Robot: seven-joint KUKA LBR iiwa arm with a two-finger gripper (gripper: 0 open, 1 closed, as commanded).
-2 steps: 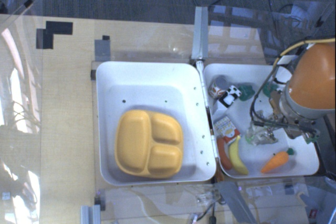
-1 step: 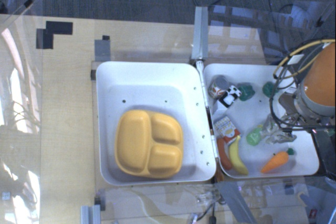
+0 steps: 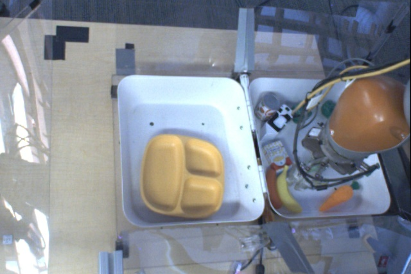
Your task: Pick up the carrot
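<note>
The carrot (image 3: 336,198) is orange with a green stub at its upper right end. It lies slanted near the front right corner of the right bin (image 3: 379,203). The arm's orange band and grey wrist hang over that bin, just above and left of the carrot. The gripper (image 3: 316,171) points down under the wrist among cables, a short way left of the carrot; its fingers are hidden by the wrist.
A yellow banana (image 3: 286,192) and a red item lie at the right bin's front left. A small can (image 3: 268,105) and a black-and-white item (image 3: 280,117) sit at its back left. The left bin (image 3: 173,92) holds a yellow divided tray (image 3: 182,174).
</note>
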